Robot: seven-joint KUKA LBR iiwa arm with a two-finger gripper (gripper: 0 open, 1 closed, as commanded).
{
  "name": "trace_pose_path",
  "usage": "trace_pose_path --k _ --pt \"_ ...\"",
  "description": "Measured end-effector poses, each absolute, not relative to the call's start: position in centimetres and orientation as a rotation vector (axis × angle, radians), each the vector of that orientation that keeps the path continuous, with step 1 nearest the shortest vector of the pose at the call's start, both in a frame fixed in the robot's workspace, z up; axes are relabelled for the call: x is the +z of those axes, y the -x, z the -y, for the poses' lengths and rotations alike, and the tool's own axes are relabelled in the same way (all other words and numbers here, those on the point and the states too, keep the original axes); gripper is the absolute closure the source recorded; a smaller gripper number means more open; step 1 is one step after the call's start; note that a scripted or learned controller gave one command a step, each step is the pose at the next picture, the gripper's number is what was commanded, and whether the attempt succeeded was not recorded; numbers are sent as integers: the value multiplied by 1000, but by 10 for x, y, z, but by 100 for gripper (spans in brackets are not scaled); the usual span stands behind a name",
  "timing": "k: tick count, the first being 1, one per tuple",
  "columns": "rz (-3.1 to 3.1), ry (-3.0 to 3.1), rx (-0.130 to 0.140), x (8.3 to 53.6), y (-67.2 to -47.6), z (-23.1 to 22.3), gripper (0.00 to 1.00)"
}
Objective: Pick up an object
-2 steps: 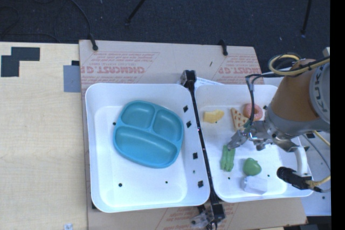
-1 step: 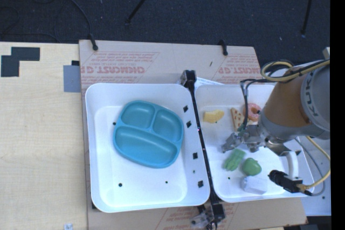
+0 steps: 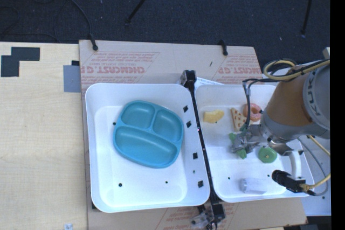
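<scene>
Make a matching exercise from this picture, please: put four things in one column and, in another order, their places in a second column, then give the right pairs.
Things
1. blue plastic divided tray
2. pale yellow food piece
3. round green toy piece
4. clear small plastic cup lying on its side

Places
A. right bin, near its front edge
B. left bin, in the middle
C. right bin, far part, close to the wall between the bins
D. right bin, just to the right of the gripper

Pairs: 1-B, 2-C, 3-D, 4-A
</scene>
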State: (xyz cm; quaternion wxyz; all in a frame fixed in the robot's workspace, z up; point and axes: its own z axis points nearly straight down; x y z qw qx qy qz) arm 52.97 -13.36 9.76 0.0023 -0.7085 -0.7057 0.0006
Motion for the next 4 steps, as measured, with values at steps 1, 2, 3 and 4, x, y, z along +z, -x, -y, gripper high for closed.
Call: trace_pose_path --k 1,2,3,4 --pt "2219 2223 0 139 -529 136 100" --pt "2223 2220 0 181 -528 137 100" --pt "2225 2221 -2 243 -530 142 100" --pt "2222 2212 3 229 -540 87 100"
